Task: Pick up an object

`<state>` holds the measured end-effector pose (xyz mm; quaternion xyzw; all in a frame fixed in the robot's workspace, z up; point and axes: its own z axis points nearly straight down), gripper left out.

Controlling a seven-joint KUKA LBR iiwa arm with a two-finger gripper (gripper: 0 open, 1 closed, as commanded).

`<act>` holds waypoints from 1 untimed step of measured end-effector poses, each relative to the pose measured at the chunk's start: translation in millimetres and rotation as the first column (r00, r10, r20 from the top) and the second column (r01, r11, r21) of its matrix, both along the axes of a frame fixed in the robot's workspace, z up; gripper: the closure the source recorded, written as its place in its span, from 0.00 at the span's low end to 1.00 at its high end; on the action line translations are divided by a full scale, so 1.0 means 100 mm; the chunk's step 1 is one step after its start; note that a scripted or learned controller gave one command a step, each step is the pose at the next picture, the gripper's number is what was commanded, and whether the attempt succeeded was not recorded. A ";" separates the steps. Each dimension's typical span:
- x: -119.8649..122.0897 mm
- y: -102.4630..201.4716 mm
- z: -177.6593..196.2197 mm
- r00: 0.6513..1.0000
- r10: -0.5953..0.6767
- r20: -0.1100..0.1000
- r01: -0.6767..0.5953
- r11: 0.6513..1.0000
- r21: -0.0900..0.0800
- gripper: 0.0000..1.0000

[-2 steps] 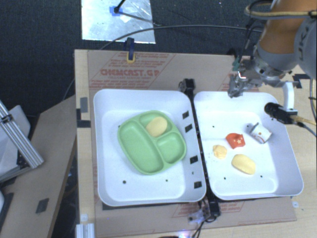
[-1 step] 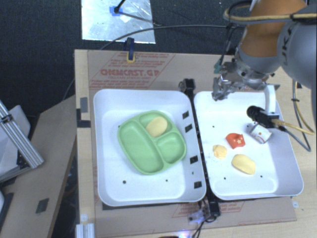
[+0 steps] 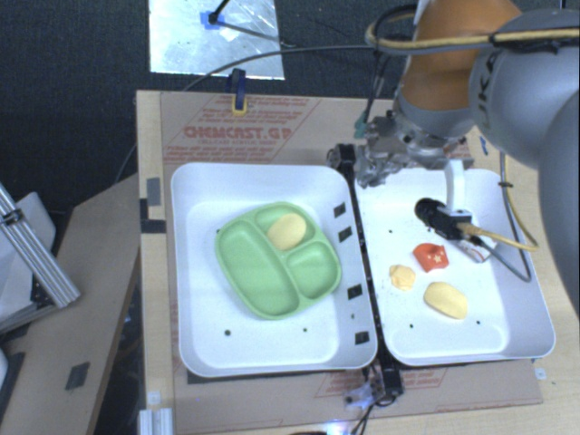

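My gripper point(image 3: 370, 167) hangs over the far left corner of the right bin point(image 3: 517, 333), close to the divider between the bins. Nothing shows under it. A small red object point(image 3: 431, 256) lies in the middle of the right bin, nearer the camera than the gripper and to its right. A small pale-yellow piece point(image 3: 401, 277) sits just left of it, and a yellow oval object point(image 3: 446, 299) lies nearest the front. In the left bin point(image 3: 204, 333) a green divided tray point(image 3: 263, 275) holds a yellow rounded object point(image 3: 287, 231) in its far compartment.
The bins stand on a cardboard sheet point(image 3: 236, 130) with red print. A blue clamp point(image 3: 237, 89) sits at its far edge. An aluminium frame point(image 3: 36, 256) stands off the bench to the left. The arm's grey body point(image 3: 535, 89) covers the far right.
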<state>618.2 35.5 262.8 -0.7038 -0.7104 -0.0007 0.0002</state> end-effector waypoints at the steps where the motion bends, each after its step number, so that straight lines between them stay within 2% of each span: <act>1: -0.19 0.41 -0.17 1.000 -0.002 -0.001 0.002 1.000 -0.001 1.00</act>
